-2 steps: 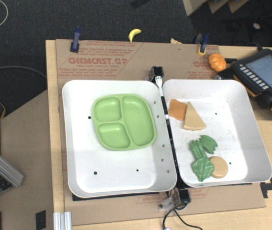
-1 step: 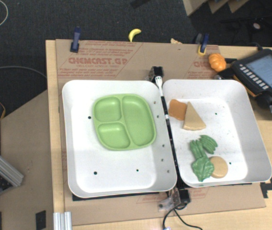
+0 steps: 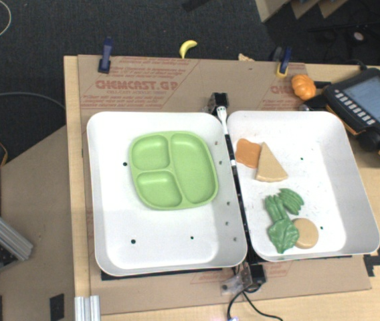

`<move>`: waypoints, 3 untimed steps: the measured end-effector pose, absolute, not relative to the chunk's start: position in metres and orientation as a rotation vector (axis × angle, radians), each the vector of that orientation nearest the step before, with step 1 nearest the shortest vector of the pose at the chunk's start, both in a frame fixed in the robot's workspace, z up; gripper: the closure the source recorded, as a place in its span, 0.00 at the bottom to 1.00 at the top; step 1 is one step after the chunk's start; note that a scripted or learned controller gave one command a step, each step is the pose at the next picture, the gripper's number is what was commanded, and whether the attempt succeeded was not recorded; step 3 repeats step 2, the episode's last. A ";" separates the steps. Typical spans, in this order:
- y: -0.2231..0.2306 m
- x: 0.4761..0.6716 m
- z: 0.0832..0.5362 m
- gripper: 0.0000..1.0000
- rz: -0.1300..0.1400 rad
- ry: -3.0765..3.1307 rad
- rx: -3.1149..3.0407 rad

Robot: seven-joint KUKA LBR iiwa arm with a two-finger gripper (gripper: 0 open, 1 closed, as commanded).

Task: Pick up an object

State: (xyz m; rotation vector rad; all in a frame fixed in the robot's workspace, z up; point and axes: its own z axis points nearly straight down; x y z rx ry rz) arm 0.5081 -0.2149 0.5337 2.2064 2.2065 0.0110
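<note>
Nothing is lifted yet, so your whole pick is left to do. In the right white bin (image 3: 324,139) lie an orange toy slab (image 3: 247,152) touching a tan wedge (image 3: 270,166), and a green leafy toy (image 3: 282,219) beside a tan round disc (image 3: 306,233). The left white bin (image 3: 110,226) holds a green divided plastic plate (image 3: 174,170). All rest flat on the bin floors.

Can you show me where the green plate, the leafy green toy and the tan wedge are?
Green plate (image 3: 174,170), camera view, on its central divider.
Leafy green toy (image 3: 282,219), camera view, on its stem.
Tan wedge (image 3: 269,165), camera view, on its middle.
</note>
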 end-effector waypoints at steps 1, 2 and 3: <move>-0.205 0.478 0.467 1.00 -0.004 2.223 2.227; -0.114 0.480 0.540 1.00 0.013 2.226 2.204; -0.114 0.480 0.540 1.00 0.013 2.226 2.204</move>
